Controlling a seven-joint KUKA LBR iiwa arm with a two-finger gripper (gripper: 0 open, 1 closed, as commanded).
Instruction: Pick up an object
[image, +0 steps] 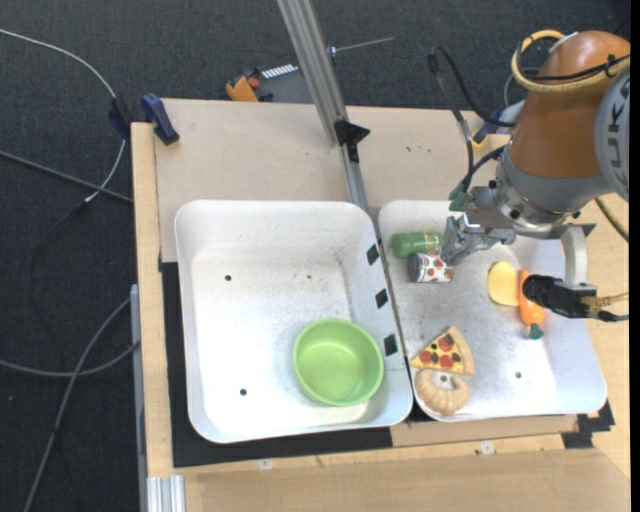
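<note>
Hovering low in the right bin (570, 385), gripper (452, 245) sits over the small red-and-white can (433, 268) beside the green bottle (414, 243), likely lining up a grab; grip state unclear.

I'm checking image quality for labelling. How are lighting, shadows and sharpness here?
Camera view: even, soft lighting; the green bowl casts only a faint shadow on its white bin; mild sheen on the orange wrist band; pizza slice is sharp; the gripper region is slightly soft.
</note>
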